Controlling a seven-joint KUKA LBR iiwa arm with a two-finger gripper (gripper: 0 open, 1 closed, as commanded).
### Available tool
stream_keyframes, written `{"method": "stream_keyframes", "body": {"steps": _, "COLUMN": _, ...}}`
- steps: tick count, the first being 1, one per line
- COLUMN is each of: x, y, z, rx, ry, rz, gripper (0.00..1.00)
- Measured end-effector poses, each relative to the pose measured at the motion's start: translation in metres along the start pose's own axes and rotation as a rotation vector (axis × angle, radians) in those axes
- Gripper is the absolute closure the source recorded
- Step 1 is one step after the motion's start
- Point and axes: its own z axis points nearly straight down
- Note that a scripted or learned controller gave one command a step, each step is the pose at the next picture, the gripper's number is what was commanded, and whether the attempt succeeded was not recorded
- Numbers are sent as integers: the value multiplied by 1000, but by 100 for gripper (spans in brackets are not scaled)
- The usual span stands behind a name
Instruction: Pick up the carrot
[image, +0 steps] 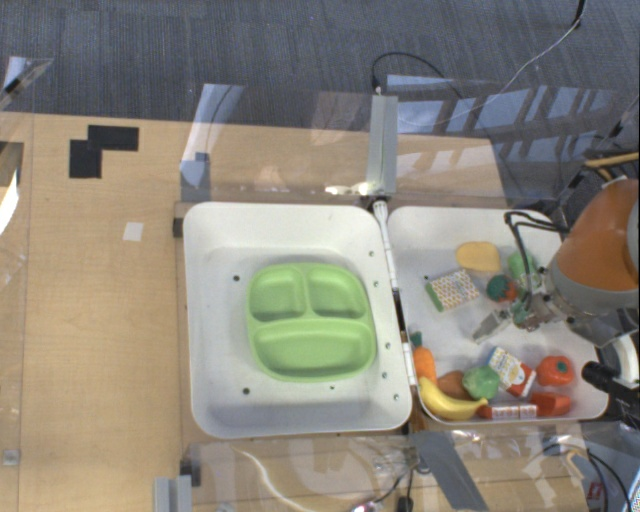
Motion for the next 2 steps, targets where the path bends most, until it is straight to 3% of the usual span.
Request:
{"method": "stream_keyframes", "body": {"steps": 1, "x": -6, "y": 80, "z": 3, "rx": 3, "ry": 5, "rz": 209, "gripper": 0}}
{"method": "stream_keyframes", "body": {"steps": 2, "x": -7, "y": 48, "z": -11, "rx": 12, "ry": 7, "rz": 119, "gripper": 0}}
